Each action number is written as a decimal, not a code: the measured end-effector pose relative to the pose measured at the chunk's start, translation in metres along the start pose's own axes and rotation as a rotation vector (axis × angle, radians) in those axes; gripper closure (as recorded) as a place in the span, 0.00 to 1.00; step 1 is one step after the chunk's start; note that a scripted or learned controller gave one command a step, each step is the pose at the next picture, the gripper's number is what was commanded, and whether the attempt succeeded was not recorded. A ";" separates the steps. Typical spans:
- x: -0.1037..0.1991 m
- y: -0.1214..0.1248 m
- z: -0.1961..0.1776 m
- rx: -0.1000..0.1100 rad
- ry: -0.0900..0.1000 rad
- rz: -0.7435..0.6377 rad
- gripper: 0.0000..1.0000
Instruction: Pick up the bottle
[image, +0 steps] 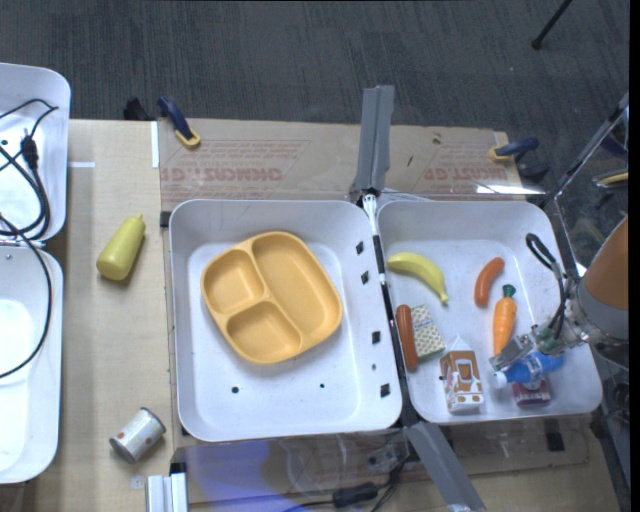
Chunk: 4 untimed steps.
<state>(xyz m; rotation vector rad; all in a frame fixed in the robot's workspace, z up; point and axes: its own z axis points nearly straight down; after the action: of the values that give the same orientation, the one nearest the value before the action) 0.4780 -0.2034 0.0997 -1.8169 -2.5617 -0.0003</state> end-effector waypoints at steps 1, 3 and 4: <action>0.000 0.000 -0.009 0.000 -0.001 0.001 1.00; -0.015 -0.005 -0.005 -0.001 0.003 0.019 0.00; -0.015 -0.004 -0.013 -0.001 0.001 0.019 1.00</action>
<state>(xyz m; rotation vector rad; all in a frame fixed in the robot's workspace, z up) 0.4791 -0.2193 0.1131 -1.8407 -2.5443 -0.0033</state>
